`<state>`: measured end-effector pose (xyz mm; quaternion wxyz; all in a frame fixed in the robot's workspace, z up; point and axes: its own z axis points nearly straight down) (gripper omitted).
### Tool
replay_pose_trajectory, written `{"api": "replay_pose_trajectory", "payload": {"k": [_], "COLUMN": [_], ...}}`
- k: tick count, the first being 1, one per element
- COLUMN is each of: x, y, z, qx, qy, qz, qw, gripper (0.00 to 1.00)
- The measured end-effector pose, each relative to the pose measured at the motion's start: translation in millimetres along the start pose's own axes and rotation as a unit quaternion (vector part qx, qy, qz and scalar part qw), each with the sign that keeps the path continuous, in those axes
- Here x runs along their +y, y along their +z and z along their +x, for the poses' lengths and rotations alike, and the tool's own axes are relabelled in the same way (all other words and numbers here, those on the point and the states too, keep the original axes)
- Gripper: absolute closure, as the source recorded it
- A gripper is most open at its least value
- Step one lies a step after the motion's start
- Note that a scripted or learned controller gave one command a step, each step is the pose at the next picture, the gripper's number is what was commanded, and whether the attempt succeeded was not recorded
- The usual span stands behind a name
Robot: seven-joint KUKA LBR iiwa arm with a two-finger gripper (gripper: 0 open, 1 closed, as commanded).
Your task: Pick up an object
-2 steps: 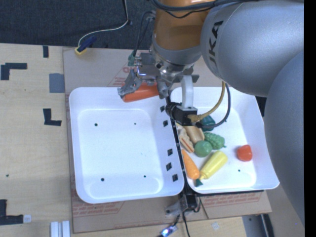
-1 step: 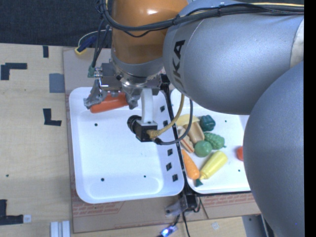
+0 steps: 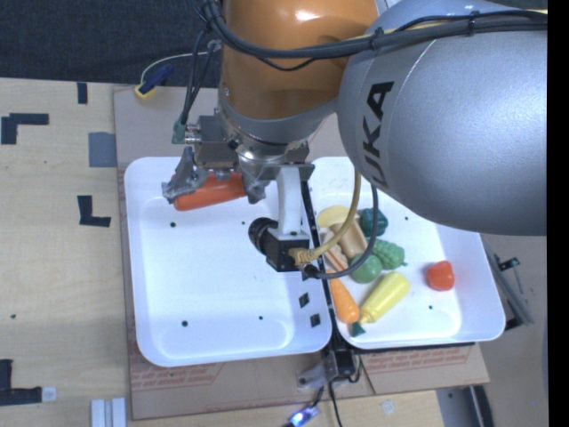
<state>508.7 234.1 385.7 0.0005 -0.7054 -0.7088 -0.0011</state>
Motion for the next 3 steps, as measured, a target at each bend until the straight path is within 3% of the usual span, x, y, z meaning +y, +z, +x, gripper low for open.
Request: {"api": "replay_pose_trajectory", "payload": {"k": [1,2,3], "x": [-26,42,-5], "y": [-40,-72,-113], "z": [0,-2,0], "qx": [0.000,-0.001,0.000], "qy": [0.000,0.003,0.000], "qz": [0.000,-0.002,0.000], "qw": [1.0000,1.0000,1.0000], "gripper": [1.00,1.00,1.00]}}
